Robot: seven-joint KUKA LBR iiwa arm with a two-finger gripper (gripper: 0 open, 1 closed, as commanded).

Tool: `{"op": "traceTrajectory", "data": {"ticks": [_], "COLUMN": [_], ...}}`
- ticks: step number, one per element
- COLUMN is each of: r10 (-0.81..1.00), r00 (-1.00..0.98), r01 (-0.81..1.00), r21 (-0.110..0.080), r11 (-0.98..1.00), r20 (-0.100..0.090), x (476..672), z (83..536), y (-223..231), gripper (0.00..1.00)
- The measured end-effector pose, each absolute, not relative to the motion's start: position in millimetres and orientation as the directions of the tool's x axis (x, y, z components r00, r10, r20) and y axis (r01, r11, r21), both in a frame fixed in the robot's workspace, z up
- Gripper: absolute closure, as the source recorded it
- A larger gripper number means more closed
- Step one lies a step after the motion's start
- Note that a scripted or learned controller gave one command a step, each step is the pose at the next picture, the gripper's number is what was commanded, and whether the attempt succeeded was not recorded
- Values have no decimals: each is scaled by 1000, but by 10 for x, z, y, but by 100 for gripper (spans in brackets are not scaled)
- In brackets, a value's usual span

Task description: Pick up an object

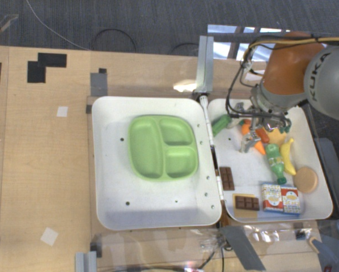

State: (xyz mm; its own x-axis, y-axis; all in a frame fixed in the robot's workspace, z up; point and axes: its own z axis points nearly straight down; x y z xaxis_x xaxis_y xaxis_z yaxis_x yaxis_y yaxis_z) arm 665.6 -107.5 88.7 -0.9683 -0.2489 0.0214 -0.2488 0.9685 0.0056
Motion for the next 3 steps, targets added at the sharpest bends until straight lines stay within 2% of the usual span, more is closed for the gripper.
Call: {"op": "traceTrajectory", "data": {"ticks": [1,2,3], "r10": [-399,-456,-459], "r00": [-917,-890,-888], "r01": [-398,-456,-459], "r21": [-8,-6,-14], "r11": [917,890,889], "r20": [-11,-16,-32], "x": [5896,6066,6117], "z": [902,899,1058], "y": [-1552,-892,-883], "gripper": [0,0,100]}}
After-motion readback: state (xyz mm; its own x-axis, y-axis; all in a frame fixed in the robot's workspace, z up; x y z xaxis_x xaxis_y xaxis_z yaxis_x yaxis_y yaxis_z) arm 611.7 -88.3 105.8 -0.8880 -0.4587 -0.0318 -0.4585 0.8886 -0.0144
